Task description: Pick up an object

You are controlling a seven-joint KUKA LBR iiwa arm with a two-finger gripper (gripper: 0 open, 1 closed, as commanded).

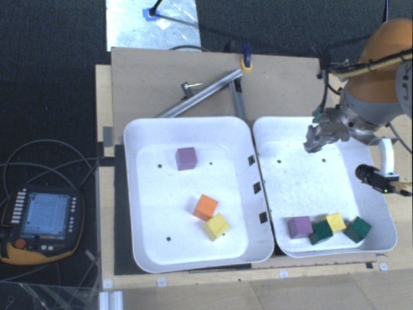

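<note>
A teach pendant [40, 223] lies on dark carpet left of the bench, cables looped around it. A metal rod [201, 93] rests slanted on brown board [277, 86] behind the bins. A foil sheet [152, 15] lies beyond.

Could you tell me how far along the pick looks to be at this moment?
Nothing looks picked yet. The pincer is over the upper part of the right bin, with no block between its fingers. The purple block, two green blocks and yellow block lie along the near wall. Reaching one, grasping and lifting remain.

Robotics lab, teach pendant [40, 223] on dark carpet, white bins [193, 129] on bench [277, 76]
</note>
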